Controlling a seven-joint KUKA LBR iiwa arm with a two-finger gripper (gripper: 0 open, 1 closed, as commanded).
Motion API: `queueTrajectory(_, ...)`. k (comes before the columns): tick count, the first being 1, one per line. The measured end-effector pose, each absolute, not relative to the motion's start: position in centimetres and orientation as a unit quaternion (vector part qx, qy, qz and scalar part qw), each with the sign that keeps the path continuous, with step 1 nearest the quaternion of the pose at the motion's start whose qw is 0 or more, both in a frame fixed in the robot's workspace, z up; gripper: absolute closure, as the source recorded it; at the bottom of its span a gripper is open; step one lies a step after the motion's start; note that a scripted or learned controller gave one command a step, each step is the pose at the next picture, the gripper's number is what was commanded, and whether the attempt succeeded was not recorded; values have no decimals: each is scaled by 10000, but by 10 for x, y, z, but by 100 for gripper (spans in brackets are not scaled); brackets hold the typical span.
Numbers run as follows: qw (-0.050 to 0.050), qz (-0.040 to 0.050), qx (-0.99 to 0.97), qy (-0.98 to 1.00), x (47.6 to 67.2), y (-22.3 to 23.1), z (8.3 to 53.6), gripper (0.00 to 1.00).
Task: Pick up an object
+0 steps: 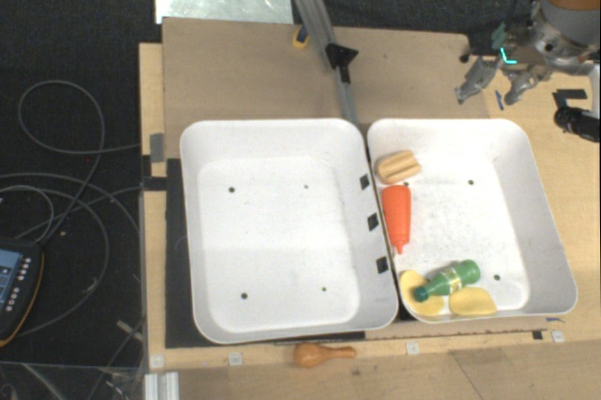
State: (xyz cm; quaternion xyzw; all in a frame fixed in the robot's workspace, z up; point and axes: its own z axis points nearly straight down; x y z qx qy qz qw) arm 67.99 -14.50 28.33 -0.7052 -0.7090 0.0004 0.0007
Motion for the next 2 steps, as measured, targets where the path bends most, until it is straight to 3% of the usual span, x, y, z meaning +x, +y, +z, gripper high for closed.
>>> queueTrajectory(1, -12, -3, -7044, -7098, 680, -145, 286, 0)
queueTrajectory(2, 5, 4, -7046, -7096, 689, -139, 238, 0)
